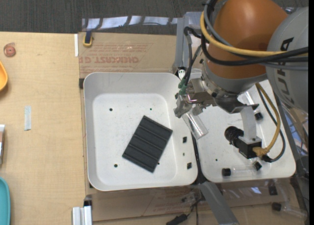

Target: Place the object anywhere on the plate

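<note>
A black ribbed rectangular plate (147,143) lies flat and turned at a slant in the left bin (98,121), a little below its middle. My gripper (192,113) hangs over the seam between the two bins, just right of the plate's upper corner and above it. A short silvery cylinder-like piece (197,126) shows at the gripper's lower end; I cannot tell whether it is a held object or part of the tool. The arm's big orange and grey wrist (245,32) hides much of the right bin (274,170).
A black fitting with a yellow cable (245,143) hangs over the right bin, with small black bits (226,172) near its front rim. Cardboard (127,54) lies behind the bins. A wooden table (39,121) extends to the left.
</note>
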`<action>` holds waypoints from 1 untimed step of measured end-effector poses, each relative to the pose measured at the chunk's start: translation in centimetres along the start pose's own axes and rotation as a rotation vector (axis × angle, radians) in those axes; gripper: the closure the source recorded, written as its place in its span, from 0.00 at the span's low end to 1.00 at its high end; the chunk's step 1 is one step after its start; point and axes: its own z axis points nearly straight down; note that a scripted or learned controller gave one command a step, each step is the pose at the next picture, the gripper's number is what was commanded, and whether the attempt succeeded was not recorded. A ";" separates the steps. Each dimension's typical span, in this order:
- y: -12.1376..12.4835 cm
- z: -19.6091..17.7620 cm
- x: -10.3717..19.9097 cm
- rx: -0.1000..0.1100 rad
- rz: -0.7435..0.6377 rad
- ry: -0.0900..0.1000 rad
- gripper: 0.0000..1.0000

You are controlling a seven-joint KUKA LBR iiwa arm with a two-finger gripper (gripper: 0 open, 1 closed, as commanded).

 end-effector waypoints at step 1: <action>-0.8 19.1 3.3 0.004 -0.168 0.001 1.00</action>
